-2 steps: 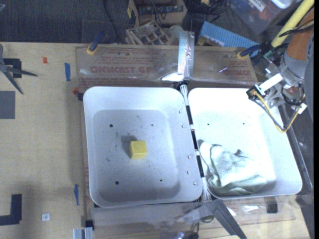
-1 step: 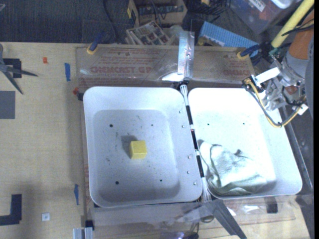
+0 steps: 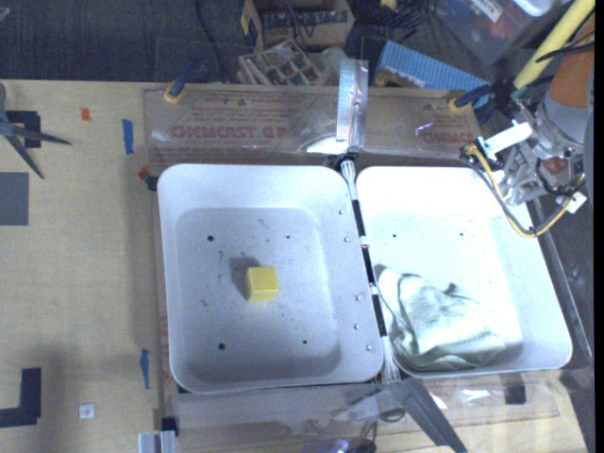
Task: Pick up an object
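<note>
**Inspection record: two-bin station, single moment observed**

The worktop (image 3: 75, 281) was a pale, wood-toned surface carrying two shallow white bins side by side. Both bins were of smooth moulded material with rounded corners and raised rims; their adjoining rims met along a seam running from the far edge toward the camera.

The left bin (image 3: 189, 196) held a single yellow block (image 3: 262, 283). The block was small, roughly cube-shaped, matte and possibly spongy in texture, resting flat on the bin floor slightly nearer than the middle. Its edges sat turned a little off the bin walls. No long axis could be assigned, the sides appearing near equal. Dark specks and scuffs marked the floor around it.

The right bin (image 3: 453, 206) held a crumpled cloth (image 3: 444, 324), whitish with a greenish tint, soft and folded in irregular ridges, bunched in the near left corner against the dividing rim.

The gripper (image 3: 517, 179) stood at the far right edge of the right bin, above the rim, well apart from both the block and the cloth. Yellow cabling looped beside it. Whether it was open or closed could not be determined from this view; nothing was seen held in it.
</note>
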Action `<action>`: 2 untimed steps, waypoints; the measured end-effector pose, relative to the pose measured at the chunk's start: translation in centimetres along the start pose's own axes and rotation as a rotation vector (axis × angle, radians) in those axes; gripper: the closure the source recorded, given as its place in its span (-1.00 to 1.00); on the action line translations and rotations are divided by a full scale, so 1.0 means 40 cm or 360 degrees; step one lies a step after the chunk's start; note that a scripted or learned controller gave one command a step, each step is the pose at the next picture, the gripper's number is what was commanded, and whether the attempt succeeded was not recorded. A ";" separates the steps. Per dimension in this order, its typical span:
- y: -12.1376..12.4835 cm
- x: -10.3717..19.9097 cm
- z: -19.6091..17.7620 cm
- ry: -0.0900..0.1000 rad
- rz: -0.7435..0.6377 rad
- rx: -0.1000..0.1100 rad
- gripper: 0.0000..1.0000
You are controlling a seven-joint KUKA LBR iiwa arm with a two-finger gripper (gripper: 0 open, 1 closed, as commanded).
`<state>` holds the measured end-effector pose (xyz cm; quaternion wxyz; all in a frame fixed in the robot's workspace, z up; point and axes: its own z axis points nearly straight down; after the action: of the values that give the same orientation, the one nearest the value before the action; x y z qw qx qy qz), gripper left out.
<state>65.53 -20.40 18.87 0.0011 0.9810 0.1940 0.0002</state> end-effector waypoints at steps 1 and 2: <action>-0.053 -0.070 0.005 -0.0005 0.0301 0.0010 1.00; -0.023 -0.013 0.015 -0.0001 0.0292 0.0004 1.00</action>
<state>64.70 -19.74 18.28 0.0000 0.9946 0.1033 -0.0001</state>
